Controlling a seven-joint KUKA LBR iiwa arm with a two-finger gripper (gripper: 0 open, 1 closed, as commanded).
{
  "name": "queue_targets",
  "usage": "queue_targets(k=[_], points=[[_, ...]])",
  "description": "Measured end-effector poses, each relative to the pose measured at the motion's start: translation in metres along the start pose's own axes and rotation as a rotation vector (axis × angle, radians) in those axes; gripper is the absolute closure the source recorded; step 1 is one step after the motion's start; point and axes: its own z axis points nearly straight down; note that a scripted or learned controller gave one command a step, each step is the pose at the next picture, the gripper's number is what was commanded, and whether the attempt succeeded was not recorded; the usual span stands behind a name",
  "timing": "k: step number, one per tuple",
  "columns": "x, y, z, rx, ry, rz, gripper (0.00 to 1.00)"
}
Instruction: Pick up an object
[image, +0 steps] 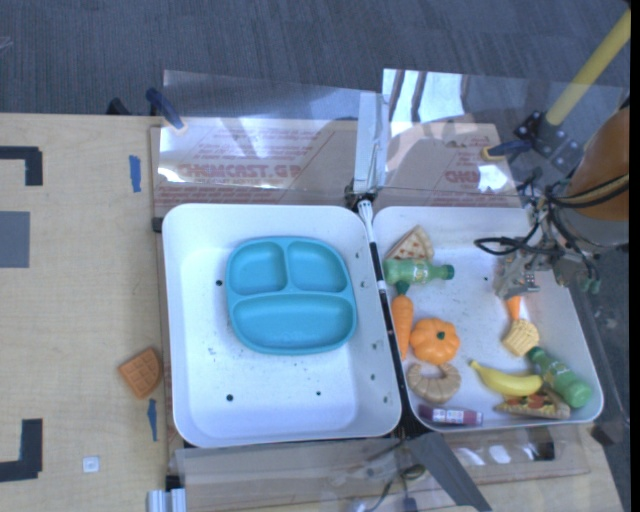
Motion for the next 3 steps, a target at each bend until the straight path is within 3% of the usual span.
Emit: queue_targets(k=[1,2,3], points=[[0.000,0.000,0.001,-0.001,0.002,0.000,0.00],[-0.004,-0.002,0.016,-0.002,0.013,0.094,0.00],[-0.009,-0.002,0.000,0.001,-0.003,0.091,1.00]])
